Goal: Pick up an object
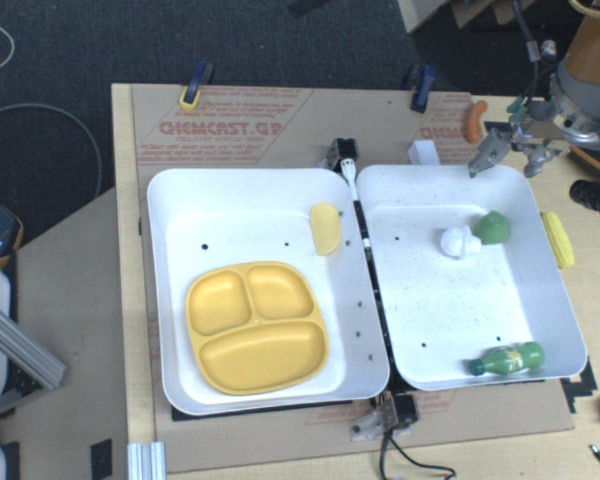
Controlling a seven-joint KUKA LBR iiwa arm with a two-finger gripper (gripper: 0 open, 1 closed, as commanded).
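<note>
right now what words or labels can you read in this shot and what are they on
"CHEMCAST GP", red print on the brown board behind the left bin
The same red print starts again behind the right bin, cut off and too blurred to read
Smaller red lines around it: too small to read

We see L bin (170,268) w/ divided tray (255,326) in front, banana (325,228) behind; R bin (550,298) holds ball (458,242), bottle (507,359) at front.

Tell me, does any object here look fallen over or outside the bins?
Yes. The green plastic bottle lies on its side in the right white bin. A yellow corn-like piece rests on that bin's right rim, and an orange sausage-shaped toy lies on the board behind.
</note>
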